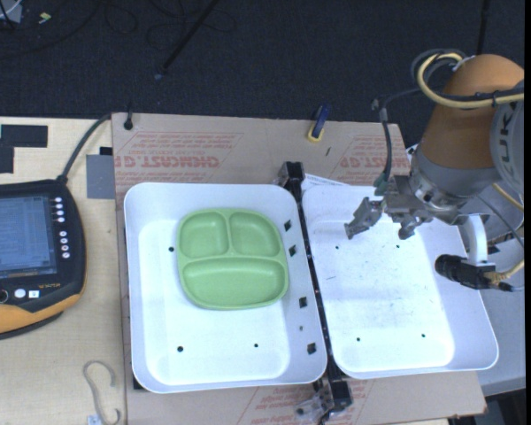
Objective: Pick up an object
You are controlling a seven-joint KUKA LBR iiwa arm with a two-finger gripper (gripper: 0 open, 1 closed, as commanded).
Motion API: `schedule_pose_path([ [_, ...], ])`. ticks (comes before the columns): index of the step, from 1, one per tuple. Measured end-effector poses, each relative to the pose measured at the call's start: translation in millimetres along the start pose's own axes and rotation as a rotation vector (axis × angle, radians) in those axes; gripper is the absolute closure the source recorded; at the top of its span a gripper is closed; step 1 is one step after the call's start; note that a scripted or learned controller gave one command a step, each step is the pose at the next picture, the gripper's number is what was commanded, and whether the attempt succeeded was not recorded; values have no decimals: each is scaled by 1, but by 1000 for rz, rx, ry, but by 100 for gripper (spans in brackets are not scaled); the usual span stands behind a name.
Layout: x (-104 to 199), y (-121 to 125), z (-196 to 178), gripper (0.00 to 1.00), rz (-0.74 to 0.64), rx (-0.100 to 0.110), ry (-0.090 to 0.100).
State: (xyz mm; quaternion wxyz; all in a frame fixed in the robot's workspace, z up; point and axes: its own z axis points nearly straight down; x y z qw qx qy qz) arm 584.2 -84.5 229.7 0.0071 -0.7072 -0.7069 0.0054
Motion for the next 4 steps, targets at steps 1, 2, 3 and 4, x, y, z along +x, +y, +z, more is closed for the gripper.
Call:
schedule_pose_path([
  [1,0,2,-6,0,-2,-10,-1],
  [2,-4,-2,59,0,-1,-4,-1],
  [3,-2,8,116,0,-1,-6,0],
  [4,0,7,146,0,-1,-9,-1],
])
